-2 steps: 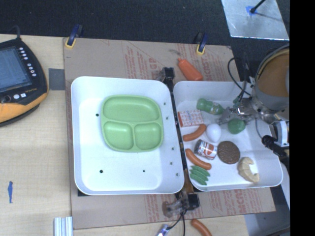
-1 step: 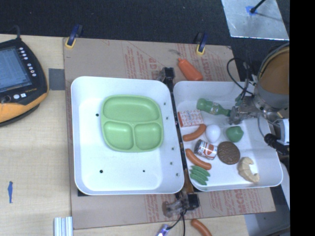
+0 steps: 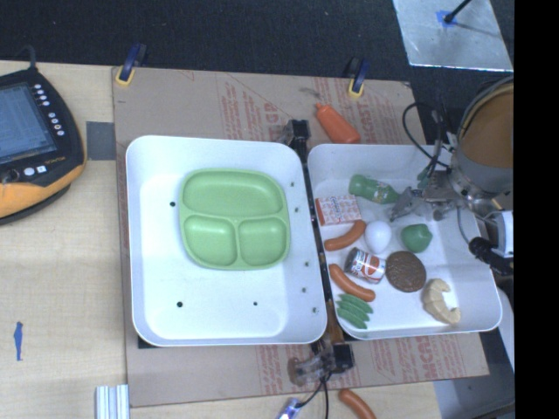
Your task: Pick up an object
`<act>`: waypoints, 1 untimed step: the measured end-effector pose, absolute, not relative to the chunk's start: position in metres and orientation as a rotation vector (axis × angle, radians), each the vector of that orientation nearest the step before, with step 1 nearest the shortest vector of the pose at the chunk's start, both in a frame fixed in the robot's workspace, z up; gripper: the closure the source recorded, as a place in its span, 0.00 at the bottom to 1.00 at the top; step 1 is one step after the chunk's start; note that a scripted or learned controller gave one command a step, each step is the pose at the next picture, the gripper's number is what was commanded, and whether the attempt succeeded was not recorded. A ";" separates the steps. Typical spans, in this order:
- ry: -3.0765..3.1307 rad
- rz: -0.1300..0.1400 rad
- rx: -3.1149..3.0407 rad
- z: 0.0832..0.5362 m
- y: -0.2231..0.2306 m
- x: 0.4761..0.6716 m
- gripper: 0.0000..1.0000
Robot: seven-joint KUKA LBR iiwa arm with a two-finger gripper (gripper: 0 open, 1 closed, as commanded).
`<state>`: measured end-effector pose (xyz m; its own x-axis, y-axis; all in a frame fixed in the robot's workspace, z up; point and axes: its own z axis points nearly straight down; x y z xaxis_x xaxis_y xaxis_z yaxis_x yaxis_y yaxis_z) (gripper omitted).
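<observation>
The gripper (image 3: 417, 201) hangs over the right bin (image 3: 476, 317), fingers apart, beside the green bottle (image 3: 373, 188)

Pale wooden bench (image 3: 61, 278) under a brown cardboard sheet (image 3: 227, 103) held by two blue-and-yellow clips (image 3: 129, 65), with dark carpet (image 3: 218, 11) beyond and a grey floor panel (image 3: 450, 20) at upper right.

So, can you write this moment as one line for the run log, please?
gripper: over right bin, near green bottle | grasp: none seen | left bin: green divided plate | task: not done
</observation>
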<state>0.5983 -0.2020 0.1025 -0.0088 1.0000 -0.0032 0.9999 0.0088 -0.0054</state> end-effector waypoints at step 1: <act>-2.226 0.006 -2.212 0.091 -0.212 0.549 0.00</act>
<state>0.5493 -0.2120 0.0913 -0.0063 1.0000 -0.0009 1.0000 0.0063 -0.0049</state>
